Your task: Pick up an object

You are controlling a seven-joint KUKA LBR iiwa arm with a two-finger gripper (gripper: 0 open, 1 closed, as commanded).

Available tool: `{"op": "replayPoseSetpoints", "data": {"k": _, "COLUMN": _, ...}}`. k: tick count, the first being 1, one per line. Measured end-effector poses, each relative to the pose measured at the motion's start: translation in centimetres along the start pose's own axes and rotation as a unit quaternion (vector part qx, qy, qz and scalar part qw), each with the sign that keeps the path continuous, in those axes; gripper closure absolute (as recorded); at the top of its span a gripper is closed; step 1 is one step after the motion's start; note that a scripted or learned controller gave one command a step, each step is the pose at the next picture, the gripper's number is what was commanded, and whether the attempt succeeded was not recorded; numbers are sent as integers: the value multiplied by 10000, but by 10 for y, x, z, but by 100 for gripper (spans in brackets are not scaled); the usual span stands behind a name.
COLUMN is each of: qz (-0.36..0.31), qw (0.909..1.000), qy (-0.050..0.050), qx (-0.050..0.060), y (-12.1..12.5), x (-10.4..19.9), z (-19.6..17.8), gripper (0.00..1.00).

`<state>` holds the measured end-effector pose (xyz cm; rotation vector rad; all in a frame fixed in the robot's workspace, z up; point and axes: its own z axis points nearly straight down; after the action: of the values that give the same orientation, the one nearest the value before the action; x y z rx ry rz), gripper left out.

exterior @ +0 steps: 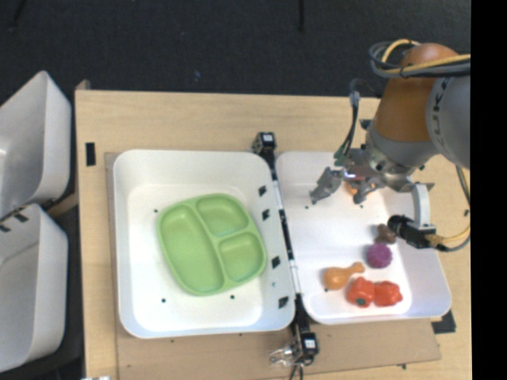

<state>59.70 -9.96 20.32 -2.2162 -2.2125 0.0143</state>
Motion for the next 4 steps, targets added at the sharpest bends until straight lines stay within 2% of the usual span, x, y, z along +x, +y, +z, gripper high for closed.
{"op": "replayPoseSetpoints", "data": {"k": 1, "qz": -14, "qw": 10000, "qy": -4, "qx": -71, "y": 3, "x": 0, "z": -9, "gripper": 0}}
{"op": "replayPoseSetpoints", "data": {"k": 3, "qz": 6, "qw": 10000, "qy": -11, "qx": -58, "y": 7, "x": 3, "z": 105, "gripper": 0}}
{"op": "replayPoseSetpoints", "data": {"k": 4, "qz": 36, "qw": 10000, "qy": -6, "qx": -86, "y": 8, "x": 2, "z": 91, "gripper": 100}}
